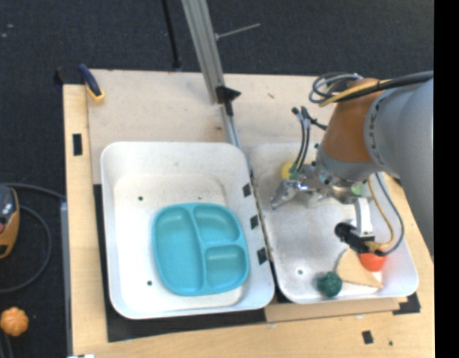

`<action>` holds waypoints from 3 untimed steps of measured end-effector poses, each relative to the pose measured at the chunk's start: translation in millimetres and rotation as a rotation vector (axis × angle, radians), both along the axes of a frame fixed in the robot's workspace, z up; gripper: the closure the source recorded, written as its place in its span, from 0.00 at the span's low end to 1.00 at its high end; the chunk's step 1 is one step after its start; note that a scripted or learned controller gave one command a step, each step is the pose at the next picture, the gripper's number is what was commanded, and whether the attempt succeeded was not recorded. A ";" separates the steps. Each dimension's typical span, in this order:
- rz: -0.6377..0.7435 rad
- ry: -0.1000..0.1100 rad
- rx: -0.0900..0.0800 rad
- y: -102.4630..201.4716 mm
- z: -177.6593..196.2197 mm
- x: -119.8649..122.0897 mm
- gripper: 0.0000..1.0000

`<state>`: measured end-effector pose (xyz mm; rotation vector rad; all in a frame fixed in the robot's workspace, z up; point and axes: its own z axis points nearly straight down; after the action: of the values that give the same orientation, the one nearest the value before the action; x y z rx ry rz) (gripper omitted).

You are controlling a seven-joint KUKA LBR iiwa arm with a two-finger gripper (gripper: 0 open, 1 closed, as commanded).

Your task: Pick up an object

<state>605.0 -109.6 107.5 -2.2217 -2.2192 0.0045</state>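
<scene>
Pincer (283, 194) poised low in right bin (304, 274); grip state cannot be told. Candidates grouped at near right corner: green ball (330, 283), tan wedge (358, 271), red-orange piece (373, 260). One item should be centred before descent.

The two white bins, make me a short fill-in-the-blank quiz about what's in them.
1. The teal divided plate lies in the ____ bin.
2. The plate has ____ compartments.
3. The dark green ball lies near the ____ edge of the right bin.
4. The end effector hangs over the ____ bin.

Missing words: left; three; front; right
</scene>
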 end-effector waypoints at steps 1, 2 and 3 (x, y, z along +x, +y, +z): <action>-0.005 -0.007 0.000 -1.5 14.6 1.9 1.00; 0.003 -0.008 0.000 2.3 62.5 10.1 1.00; 0.004 -0.009 0.000 0.6 103.3 11.6 1.00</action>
<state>616.5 -109.0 210.9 -2.2224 -2.2277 -0.0053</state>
